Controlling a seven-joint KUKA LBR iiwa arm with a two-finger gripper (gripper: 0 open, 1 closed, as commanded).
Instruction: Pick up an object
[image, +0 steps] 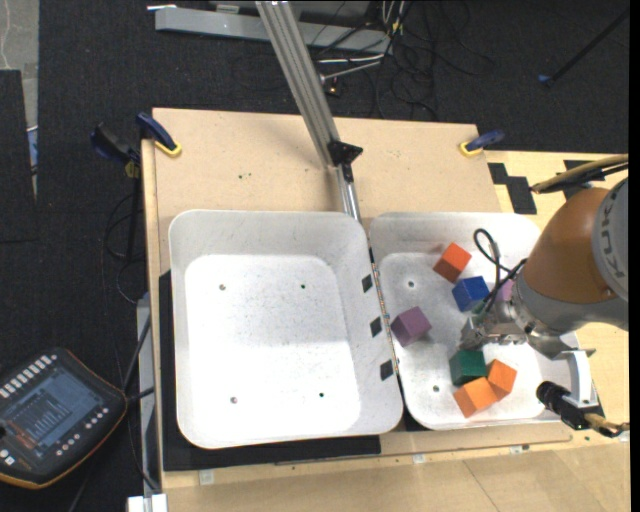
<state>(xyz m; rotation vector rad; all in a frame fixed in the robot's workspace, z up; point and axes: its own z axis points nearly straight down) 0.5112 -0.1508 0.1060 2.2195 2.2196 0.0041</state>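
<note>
Broadly, we see a wooden bench (260, 160) bearing two shallow white bins side by side: the left bin (195, 240) and the right bin (420, 235), which holds all the blocks. The grey arm (585, 270), with its orange band, reaches in from the right and bends down over the right bin's near right part, its wrist hanging low above the blocks. The gripper (487, 335) sits just above the green block (466, 366), near its upper right edge, but the wrist hides its tips, so we cannot tell how wide it stands or whether anything is caught in it. The green block lies on the bin floor, touching an orange block (476, 396) in front of it, with a second, smaller orange block (502, 377) just to the right. A blue block (470, 292) lies just beyond the gripper, and another orange block (452, 262) sits further back. A purple block (410, 325) lies apart near the bin's left wall. A pendant (50, 415) with a lit screen rests on the floor at lower left; its writing is too small for us to read.
</note>
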